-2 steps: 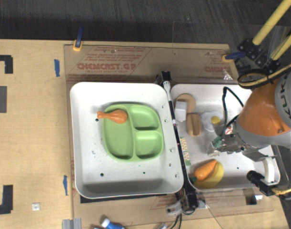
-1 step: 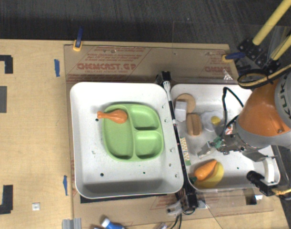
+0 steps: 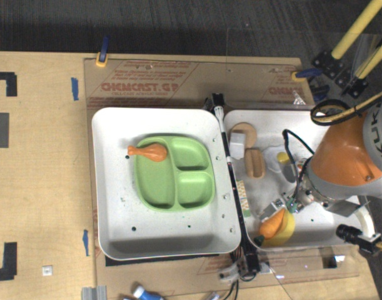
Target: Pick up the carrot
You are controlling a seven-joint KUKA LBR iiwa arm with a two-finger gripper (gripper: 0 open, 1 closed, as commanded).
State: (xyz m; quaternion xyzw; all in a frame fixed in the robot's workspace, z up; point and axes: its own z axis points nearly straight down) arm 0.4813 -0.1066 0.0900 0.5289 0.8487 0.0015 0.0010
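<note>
An orange, tapered, carrot-like piece (image 3: 149, 151) lies on the upper left part of the green divided plate (image 3: 159, 186) in the left bin. A second orange piece (image 3: 272, 224) rests in the front left corner of the right bin, touching a yellow piece (image 3: 286, 228). I cannot tell which of the two is the carrot. My gripper (image 3: 287, 206) hangs over the right bin, just above and right of that second orange piece, under the orange band of the arm (image 3: 344, 158). Whether it touches the piece is unclear.
The right bin (image 3: 266, 120) also holds a tan wooden block (image 3: 254, 163), a rounded tan piece (image 3: 244, 131), a white block (image 3: 237, 147) and a small yellow item (image 3: 283, 157). A black divider (image 3: 229, 167) separates the bins. Cables loop near the wrist.
</note>
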